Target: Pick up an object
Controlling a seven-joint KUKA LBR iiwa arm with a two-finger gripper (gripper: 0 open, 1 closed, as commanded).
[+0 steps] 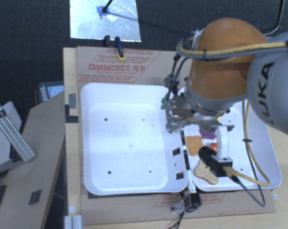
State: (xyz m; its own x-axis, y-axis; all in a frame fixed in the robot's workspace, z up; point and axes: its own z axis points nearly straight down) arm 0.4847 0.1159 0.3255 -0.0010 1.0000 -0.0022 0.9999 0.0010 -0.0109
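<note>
The gripper (176, 118) hangs low at the inner edge of the right bin (273, 171), just beside the wall it shares with the left bin (87, 128). Whether it is released or clenched cannot be told, since the wrist hides it. The candidates lie close together near that wall: an orange piece (193, 145), a purple piece (209, 134) beside it, and a tan flat piece (204, 173) nearer the front. A descent here probably risks striking the rim. The crowding could also yield a pinch on two pieces or a glancing, slipping grip.
</note>
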